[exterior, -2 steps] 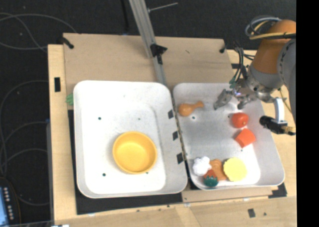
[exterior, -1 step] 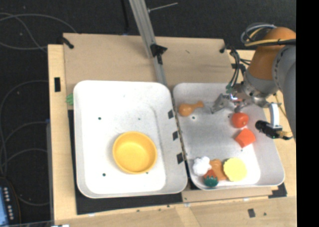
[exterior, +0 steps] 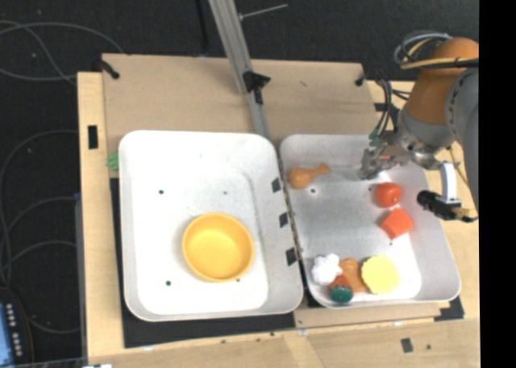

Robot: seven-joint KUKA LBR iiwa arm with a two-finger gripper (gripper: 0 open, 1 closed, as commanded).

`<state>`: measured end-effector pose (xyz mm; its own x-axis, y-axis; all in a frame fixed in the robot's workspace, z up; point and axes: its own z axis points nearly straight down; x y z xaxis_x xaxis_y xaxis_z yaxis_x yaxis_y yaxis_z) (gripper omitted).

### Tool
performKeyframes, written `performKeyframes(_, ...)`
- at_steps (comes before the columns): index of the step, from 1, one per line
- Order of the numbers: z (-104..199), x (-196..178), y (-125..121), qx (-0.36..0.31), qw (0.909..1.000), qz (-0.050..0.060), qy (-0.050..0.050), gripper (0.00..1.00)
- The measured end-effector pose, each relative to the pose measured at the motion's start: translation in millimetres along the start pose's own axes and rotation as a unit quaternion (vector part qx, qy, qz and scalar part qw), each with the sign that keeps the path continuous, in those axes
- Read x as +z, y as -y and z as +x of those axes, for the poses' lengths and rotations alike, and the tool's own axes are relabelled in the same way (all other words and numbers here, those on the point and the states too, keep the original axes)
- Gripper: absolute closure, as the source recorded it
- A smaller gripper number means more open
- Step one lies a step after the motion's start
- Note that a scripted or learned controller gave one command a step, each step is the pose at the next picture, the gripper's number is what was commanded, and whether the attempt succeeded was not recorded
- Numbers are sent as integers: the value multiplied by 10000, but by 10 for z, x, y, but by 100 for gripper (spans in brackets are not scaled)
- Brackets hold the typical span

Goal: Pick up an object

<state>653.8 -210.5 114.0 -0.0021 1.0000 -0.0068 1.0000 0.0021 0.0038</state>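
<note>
My gripper [exterior: 369, 166] hangs over the back of the right bin [exterior: 339, 148], reaching in from the right. An orange-tan pear-shaped toy [exterior: 307, 175] lies to its left in that bin. A red round toy [exterior: 388, 194] sits just below and right of the gripper, with an orange-red block [exterior: 396, 223] under it. Along the front of the bin lie a yellow disc [exterior: 380, 275], a white lump [exterior: 325, 268], an orange piece [exterior: 350, 268] and a green-and-red toy [exterior: 341, 292]. Nothing shows between the gripper's tips.
A yellow bowl [exterior: 217, 246] sits in the left bin [exterior: 161, 165]. A slanted metal pole [exterior: 232, 35] rises behind the bins. The bench edge [exterior: 89, 197] runs along the left.
</note>
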Motion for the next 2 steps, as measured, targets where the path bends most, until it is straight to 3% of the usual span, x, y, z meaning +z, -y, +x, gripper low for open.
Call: performKeyframes(2,21,-1124,-7,-15,10000,-27,-22,100)
